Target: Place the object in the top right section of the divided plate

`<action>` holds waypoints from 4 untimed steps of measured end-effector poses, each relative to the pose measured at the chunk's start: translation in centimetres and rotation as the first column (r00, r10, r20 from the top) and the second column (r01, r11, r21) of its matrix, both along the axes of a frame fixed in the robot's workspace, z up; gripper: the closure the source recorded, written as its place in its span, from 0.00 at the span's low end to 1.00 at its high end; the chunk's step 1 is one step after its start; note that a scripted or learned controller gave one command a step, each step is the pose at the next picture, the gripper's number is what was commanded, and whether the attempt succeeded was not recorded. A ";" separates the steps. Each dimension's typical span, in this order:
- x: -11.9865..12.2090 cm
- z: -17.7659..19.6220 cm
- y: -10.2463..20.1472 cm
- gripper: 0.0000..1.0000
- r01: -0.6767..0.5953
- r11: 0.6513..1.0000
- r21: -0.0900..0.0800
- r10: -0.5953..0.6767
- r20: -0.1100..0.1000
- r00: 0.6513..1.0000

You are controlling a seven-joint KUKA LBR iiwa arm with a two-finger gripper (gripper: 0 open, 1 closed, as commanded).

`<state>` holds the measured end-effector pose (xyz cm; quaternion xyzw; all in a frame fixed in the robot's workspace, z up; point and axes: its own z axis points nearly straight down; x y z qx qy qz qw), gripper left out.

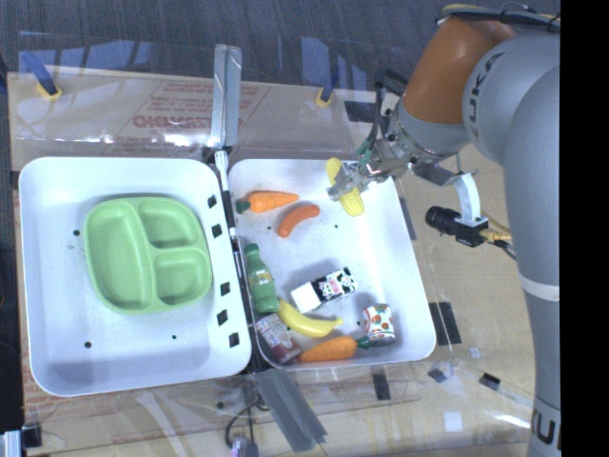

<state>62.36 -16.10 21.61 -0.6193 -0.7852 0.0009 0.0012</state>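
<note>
I see my claw (354,181) near the top right corner of the right bin (404,255), and it looks closed on a little yellow corn cob (351,196). The corn hangs just under the finger tips, with its top end between them and its bottom end poking down toward the bin floor. I think it is a toy, so it should be light and hard, maybe a bit slick with its bumpy skin. It will not break if it drops. The best spot to hold it is across the fat middle, but my claw seems to have it by one end, so it might swing or slip out. The green plate (147,252) sits in the left bin (57,350), well apart from the corn, on the other side of the wall between the two bins. The plate has three parts, and I need the small one at the top right (178,228). Other toys lie in the right bin: two carrots (269,200), a sausage (298,218), a green bottle (259,279), a banana (306,321) and a small milk box (323,288).
</note>
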 end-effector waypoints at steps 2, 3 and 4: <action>-7.7 -2.5 16.3 1.00 -0.167 0.986 0.001 0.167 -0.002 0.986; -7.7 -2.5 16.1 0.00 -0.165 0.986 0.000 0.165 -0.001 0.986; -12.4 -2.6 24.2 0.00 -0.039 0.999 -0.001 0.039 -0.003 0.999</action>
